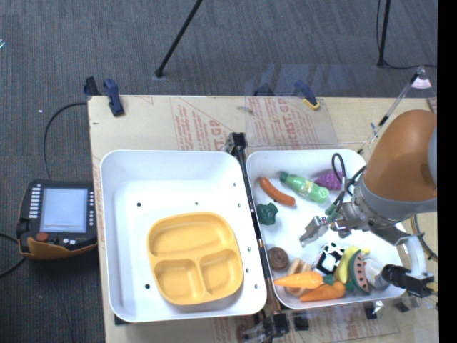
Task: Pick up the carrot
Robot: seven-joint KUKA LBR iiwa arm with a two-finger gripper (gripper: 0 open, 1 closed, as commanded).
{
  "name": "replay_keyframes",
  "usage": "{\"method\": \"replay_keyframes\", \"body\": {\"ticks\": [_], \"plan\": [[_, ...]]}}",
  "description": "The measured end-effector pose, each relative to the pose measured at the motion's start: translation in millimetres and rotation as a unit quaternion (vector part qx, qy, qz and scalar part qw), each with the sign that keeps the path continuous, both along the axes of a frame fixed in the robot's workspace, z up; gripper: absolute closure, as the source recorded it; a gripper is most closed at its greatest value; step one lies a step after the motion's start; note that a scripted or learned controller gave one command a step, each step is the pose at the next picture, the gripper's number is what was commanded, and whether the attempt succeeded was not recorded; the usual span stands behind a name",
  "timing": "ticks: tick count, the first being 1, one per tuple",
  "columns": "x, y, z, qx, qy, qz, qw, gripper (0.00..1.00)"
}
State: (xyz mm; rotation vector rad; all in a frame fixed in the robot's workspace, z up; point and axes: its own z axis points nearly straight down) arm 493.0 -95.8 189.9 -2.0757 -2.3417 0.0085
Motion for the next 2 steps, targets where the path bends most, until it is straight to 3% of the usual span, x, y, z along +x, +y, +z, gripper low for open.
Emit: {"method": "replay_keyframes", "body": {"ticks": [1,2], "plan": [[-18.8,7.2,-104.9,0.0017,-0.004,0.214,0.9769,0.0],[-18.7,5.0,-95.6,0.0025,-0.004,0.206,0.9785,1.0]]}}
